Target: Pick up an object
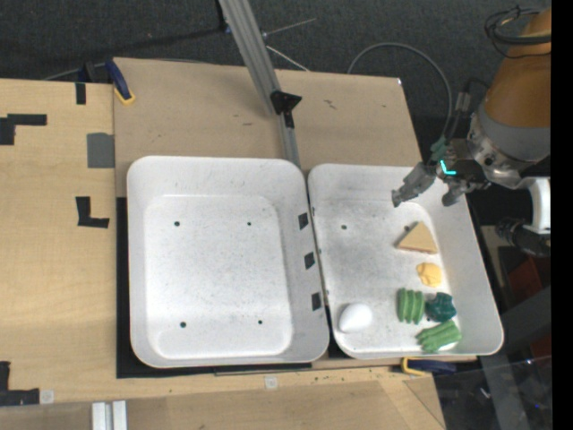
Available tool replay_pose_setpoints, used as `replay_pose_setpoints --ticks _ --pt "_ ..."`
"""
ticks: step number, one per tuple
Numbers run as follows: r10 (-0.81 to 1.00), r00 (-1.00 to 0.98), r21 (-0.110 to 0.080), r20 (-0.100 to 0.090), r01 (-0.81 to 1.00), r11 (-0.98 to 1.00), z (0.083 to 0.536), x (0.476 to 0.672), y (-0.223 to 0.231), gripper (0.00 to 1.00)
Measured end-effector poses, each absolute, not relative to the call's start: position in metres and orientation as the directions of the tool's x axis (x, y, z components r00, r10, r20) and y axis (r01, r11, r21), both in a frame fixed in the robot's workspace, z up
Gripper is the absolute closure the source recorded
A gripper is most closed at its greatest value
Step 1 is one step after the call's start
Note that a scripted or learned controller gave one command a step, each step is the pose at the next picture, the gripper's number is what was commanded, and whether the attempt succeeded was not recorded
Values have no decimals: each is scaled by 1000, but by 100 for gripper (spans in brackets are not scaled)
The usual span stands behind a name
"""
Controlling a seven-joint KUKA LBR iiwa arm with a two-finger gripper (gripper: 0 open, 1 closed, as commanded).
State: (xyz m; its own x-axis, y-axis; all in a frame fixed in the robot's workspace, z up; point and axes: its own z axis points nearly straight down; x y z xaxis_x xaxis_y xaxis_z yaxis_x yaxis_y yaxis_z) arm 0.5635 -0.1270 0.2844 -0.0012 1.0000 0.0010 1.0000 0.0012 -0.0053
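Observation:
The right bin (358, 195) holds several small objects along its near right side. A tan wedge (418, 238) lies highest, with a yellow lump (430, 274) just below it. Lower still are a green ribbed piece (410, 305), a dark teal piece (440, 308) and a light green piece (439, 335). A white egg shape (355, 317) rests at the bin's near left corner. My gripper (430, 193) hangs over the bin's far right part, just above the wedge, open, with nothing between its fingers.
The left bin (215, 258) sits beside the right one, with black clips along the shared wall (309, 258). A slanted metal bar (260, 61) comes down to the bins' far edge. A cable (394, 56) loops on the bench behind.

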Motion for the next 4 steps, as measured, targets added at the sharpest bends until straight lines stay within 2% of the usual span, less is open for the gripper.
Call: replay_pose_setpoints --ticks 1,3,4 --pt "1000 -2 -2 0 1000 2 286 564 -127 0" --pt "1000 -1 -6 0 1000 1 197 564 -125 0" --pt "1000 -1 -8 0 1000 1 136 571 -126 0"
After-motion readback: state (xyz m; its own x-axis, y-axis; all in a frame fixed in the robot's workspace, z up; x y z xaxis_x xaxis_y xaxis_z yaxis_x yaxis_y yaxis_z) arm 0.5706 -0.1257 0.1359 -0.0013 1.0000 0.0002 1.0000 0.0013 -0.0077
